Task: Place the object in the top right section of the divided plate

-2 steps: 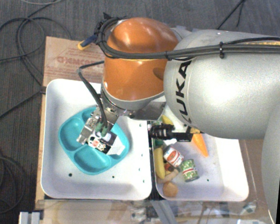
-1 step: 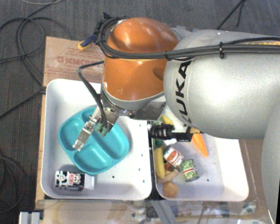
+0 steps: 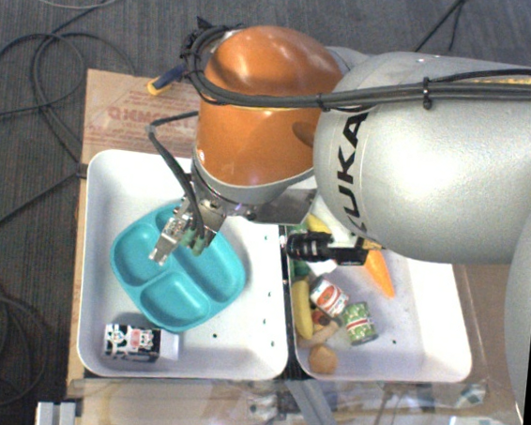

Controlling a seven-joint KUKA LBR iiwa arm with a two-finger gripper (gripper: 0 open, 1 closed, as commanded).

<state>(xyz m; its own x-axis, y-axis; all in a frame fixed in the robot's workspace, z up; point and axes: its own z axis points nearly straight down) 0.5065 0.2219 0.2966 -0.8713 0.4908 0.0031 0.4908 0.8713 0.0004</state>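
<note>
The teal divided plate (image 3: 178,278) lies in the left bin (image 3: 102,237), turned at a slant. My gripper (image 3: 180,236) hangs over the plate's upper sections, close to its far rim. A small dark-green patch shows at the gripper's tip, and I cannot make out whether it is a held thing. The orange wrist band and the grey arm hide the bin's far right corner and the back of the right bin.
A black-and-white box (image 3: 141,342) lies at the left bin's front edge. The right bin (image 3: 439,352) holds a banana (image 3: 303,307), a carrot (image 3: 382,272), a red-and-white can (image 3: 329,297), a green can (image 3: 359,323) and a brown lump (image 3: 324,358).
</note>
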